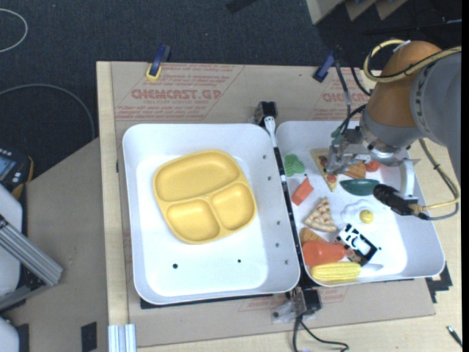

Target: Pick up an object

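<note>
Down among toy food (319, 215), gripper (338, 160), right bin (418, 248).

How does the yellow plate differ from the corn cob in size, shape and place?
The plate is far larger than the corn cob. The plate is broad and shallow with three compartments, while the corn cob is a short, rounded stick. The plate lies alone in the left bin; the corn cob lies at the near edge of the right bin, close to other toy foods. Both are yellow.
</note>
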Available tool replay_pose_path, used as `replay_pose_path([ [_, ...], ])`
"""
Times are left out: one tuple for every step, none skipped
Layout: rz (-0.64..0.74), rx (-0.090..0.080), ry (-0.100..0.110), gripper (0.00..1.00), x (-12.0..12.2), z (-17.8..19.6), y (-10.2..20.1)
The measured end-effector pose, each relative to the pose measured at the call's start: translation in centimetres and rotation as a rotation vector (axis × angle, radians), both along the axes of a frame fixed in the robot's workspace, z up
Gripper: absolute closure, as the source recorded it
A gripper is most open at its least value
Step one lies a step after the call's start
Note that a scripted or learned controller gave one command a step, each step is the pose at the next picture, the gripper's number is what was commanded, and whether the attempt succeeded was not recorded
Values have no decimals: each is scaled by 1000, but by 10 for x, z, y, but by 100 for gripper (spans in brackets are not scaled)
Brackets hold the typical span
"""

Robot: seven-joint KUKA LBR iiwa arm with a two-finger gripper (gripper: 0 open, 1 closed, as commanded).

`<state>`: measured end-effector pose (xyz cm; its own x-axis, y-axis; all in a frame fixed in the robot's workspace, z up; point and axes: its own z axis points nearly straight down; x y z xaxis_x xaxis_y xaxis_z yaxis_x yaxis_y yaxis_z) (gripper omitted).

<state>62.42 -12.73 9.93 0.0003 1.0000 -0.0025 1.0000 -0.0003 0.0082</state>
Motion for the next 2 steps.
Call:
replay_pose_path([
  [-1, 2, 4, 100, -7, 47, 1],
  [0, 1, 3, 100, -11, 91, 0],
])
